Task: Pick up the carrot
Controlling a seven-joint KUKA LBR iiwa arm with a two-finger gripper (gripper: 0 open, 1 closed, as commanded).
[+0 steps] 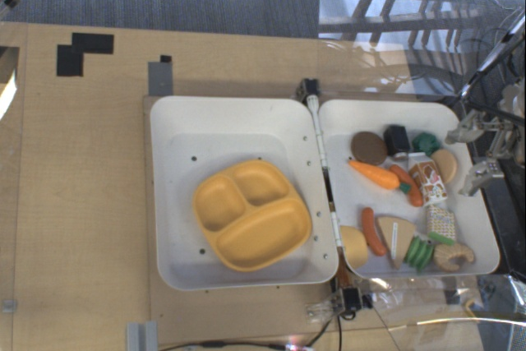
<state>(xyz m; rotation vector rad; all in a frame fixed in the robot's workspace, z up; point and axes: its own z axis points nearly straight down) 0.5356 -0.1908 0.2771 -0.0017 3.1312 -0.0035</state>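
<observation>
Carrot (375, 174) lies in the right bin (337, 127), upper-left part, orange body slanting down to the right, just below a brown round piece (369, 147). End effector (485, 145) sits at the right edge of the frame, over the bin's right rim, well apart from the carrot. Cannot tell how wide it stands. Yellow divided plate (251, 214) in the left bin (173, 177).

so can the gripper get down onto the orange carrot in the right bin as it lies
Probably yes. The orange carrot lies uncovered in the right white bin, with bare floor on its left. A brown round piece and a red sausage-like piece crowd its right end, so a mid-body grasp looks safest.
</observation>
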